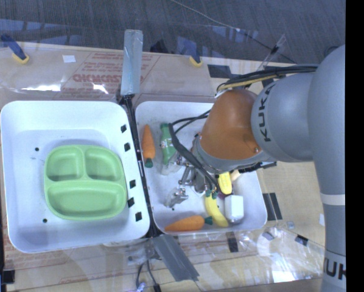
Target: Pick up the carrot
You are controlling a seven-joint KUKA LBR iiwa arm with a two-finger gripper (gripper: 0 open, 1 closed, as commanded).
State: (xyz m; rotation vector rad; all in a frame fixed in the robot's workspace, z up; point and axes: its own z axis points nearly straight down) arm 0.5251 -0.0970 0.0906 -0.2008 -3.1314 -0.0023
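Two orange carrots lie in the right bin (255, 207). One carrot (147, 143) rests lengthwise against the bin's left wall, green end toward the front. The other carrot (185, 224) lies along the front wall. My gripper (178, 194) hangs low over the bin's middle, below the orange wrist band, between the two carrots and touching neither. No carrot sits in it. The arm's bulk hides the bin's right and back parts.
A clear green bottle (165, 143) lies beside the left carrot. A banana (214, 209), a white block (234, 208) and a yellow piece (224, 183) crowd the front right. The left bin (11, 163) holds a green divided plate (83, 207).
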